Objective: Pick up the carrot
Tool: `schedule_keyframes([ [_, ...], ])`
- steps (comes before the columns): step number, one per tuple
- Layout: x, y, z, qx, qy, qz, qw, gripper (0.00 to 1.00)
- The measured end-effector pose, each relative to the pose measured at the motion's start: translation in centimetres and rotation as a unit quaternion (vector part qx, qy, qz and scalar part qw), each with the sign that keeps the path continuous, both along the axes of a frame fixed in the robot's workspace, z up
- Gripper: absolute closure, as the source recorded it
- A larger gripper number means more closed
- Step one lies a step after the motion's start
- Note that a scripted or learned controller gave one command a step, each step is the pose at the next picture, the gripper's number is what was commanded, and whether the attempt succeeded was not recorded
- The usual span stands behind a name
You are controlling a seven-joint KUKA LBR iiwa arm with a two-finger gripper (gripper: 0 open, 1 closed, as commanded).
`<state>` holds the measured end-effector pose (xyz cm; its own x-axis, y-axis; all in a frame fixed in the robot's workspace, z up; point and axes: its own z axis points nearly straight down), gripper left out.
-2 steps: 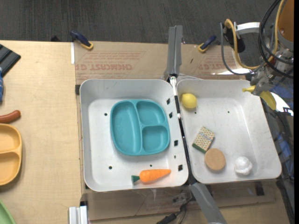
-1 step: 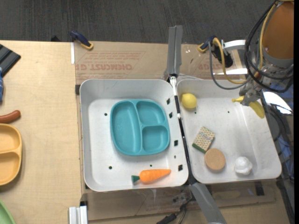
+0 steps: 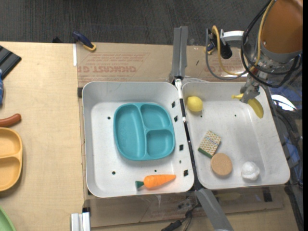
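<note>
Carrot [image 3: 156,181] lies on its side on the floor of the left bin [image 3: 96,129], near the front rim, green stub pointing left, orange tip pointing right; nothing touches it. Just behind it sits a teal divided plate [image 3: 143,130], three compartments, roughly mid-bin, apart from the carrot. Right bin [image 3: 269,143] has a lemon [image 3: 194,104] in the back left corner, a small green-and-tan sponge [image 3: 209,144] near the middle, a round tan disc [image 3: 221,164] just in front of the sponge, a white crumpled ball [image 3: 250,170] at front right, and a banana [image 3: 255,106] near the back right wall. Arm comes in from the right, orange band [image 3: 284,18] at top right, cables looping around the wrist. Gripper [image 3: 249,95] hangs over the back right part of the right bin, right at the banana's upper end, well apart from the carrot and across the divider from it. Cannot tell how the gripper is set; that part is too small and cluttered, and contact with the banana is unclear. On the wooden bench to the left: an orange divided tray [image 3: 8,160] and a sausage-like toy [image 3: 9,120], both partly cut off. Cardboard sheet [image 3: 125,64] lies behind the bins.
</note>
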<state>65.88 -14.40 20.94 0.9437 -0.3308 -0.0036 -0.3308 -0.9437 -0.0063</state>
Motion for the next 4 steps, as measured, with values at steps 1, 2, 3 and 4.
schedule_keyframes([
  [1, 0.1, -3.5, -0.1, -0.0009, -0.003, 0.068, 0.9976, 1.00],
  [2, 0.0, -2.2, -3.5, -0.0004, 0.001, -0.056, 0.9985, 1.00],
  [3, -2.6, 7.4, -1.8, -0.0006, 0.001, 0.066, 0.9978, 1.00],
  [4, -0.8, 8.4, -1.8, -0.0009, 0.002, -0.064, 0.9980, 1.00],
])
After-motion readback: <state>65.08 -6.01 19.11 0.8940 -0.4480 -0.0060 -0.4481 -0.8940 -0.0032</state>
